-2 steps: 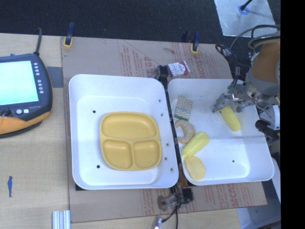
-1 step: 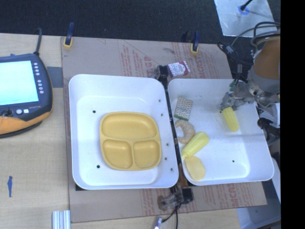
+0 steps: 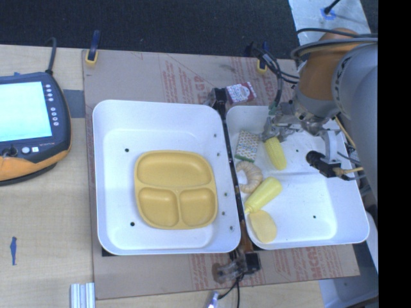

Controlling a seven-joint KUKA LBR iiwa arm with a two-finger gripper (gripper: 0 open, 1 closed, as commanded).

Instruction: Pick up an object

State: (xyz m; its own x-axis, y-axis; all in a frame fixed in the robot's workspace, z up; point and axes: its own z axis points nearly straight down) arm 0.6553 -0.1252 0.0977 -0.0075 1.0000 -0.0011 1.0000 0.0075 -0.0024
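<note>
Nearest us, at the worktop's [image 3: 51, 236] left, sits a pendant [image 3: 29, 124]. Next we see the left bin [image 3: 109, 117] holding a yellow tray [image 3: 174, 189]. In the right bin [image 3: 347, 220] we find a disc [image 3: 262, 226], a yellow tube [image 3: 262, 194], a ring [image 3: 249, 174], a packet [image 3: 246, 145] and a small cylinder [image 3: 275, 153]. Our gripper [image 3: 277, 128] hangs at the bin's far edge; we cannot tell how it is set. The cylinder lies just beside it, toward us, its long axis running near-to-far, slightly slanted.

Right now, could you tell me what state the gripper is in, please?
Gripper: over the right bin, just above a small yellow object; state cannot be told.
</note>
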